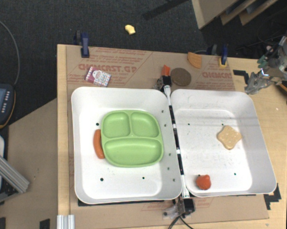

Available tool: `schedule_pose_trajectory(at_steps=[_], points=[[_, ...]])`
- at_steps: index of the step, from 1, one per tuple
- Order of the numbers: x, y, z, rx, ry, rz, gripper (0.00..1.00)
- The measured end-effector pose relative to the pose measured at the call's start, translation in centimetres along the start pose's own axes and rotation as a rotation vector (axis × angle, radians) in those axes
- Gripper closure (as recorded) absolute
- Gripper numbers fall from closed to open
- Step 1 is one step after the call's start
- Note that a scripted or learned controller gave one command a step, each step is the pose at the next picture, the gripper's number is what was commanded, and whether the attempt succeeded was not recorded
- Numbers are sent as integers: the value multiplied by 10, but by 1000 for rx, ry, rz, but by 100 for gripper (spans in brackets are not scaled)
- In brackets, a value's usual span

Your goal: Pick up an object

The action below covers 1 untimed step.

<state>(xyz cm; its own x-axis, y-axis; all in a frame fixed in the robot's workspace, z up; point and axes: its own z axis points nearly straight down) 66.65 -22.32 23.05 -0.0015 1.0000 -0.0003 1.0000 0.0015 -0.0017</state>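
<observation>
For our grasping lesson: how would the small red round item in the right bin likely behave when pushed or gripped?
The red item looks rounded, so it may roll. It lies near the bin's front wall, which could stop it. Small, probably light.

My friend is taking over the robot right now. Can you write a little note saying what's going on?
Gripper: parked over the bench beyond the right bin's far right corner, holding nothing; can't tell if open or shut.
Right bin: toast near the middle right, tomato at the near edge.
Left bin: green plate with a hot dog along its left side.
Done: nothing picked up yet.
Left: reach into a bin and grab one thing.
</observation>
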Motion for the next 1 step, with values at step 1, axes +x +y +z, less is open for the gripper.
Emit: schedule_pose_trajectory(at_steps=[1], points=[[0,1,-12,-5,-4,-1,100]])
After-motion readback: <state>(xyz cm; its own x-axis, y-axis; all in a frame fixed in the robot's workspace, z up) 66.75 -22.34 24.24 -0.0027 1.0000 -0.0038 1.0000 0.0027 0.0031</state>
